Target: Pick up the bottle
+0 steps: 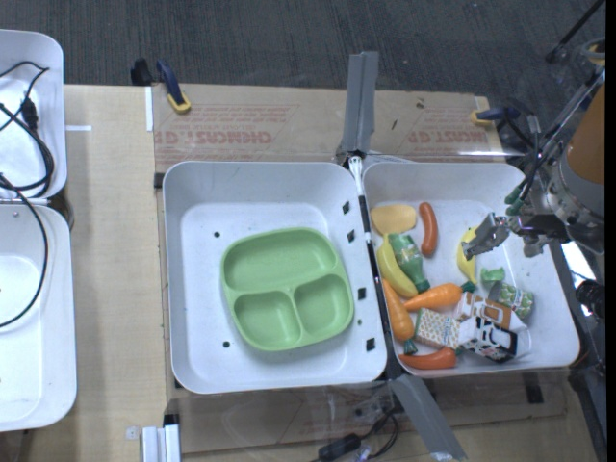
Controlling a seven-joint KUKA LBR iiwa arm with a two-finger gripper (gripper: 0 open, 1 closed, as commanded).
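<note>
The bottle (407, 262) is small and green with a label. It lies tilted in the right bin (563, 340), resting against a yellow banana (391, 269) near the bin's left wall. My gripper (501, 242) hangs over the right half of the same bin, well to the right of the bottle. Its two fingers are spread open with nothing between them. The arm's orange band shows at the frame's right edge.
Around the bottle lie a red sausage (428, 229), a carrot (434, 297), a yellow slice (393, 218), small cartons (491, 325) and a red pepper (430, 359). The left bin (192, 354) holds a green divided plate (286, 287). A grey divider (360, 104) runs between the bins.
</note>
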